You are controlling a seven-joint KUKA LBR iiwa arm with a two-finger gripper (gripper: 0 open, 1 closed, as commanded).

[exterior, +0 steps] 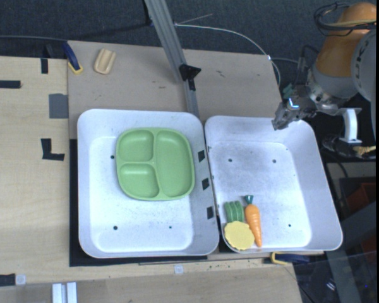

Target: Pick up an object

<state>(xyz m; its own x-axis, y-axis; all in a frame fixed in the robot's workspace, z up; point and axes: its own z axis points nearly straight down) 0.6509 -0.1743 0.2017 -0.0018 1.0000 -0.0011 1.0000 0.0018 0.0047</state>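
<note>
Left bin (pixel 95 232) holds a smooth green three-compartment plate (pixel 155 163). Right bin (pixel 316 188), lower left corner: tapered orange carrot (pixel 254 223), round yellow piece (pixel 239 235), ridged green item (pixel 234 211), clustered touching. Gripper (pixel 282 121) hangs over right bin's upper right rim; finger state indeterminable.

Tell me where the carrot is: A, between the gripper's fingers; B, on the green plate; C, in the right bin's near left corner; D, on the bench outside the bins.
C: the carrot lies in the right bin at its near left corner, far from the gripper.
</note>
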